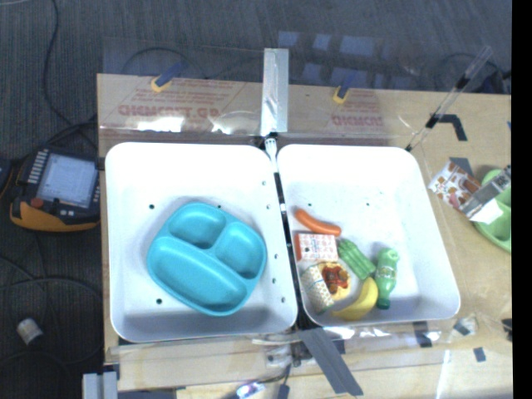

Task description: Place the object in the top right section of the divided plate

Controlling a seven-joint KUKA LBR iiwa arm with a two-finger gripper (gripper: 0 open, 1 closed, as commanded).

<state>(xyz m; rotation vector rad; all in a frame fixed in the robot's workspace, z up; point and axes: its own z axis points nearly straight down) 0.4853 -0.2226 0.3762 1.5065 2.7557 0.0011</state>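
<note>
A blue divided plate [208, 258] lies in the left white bin [133, 173], with two small sections toward the top and right and one large section at the lower left. All its sections hold nothing. In the right bin [374, 173] lies a cluster of toy food: an orange carrot [317, 221], a red and white packet [316, 245], a green vegetable [357, 258], a green bottle [386, 276], a yellow banana [359, 303] and a round item with red topping [327, 280].
A handheld pendant [56, 191] sits left of the bench on the floor. At the right bench edge lie a small printed packet [453, 183] and a green object [501, 214]. A metal strip [275, 90] stands behind the bins.
</note>
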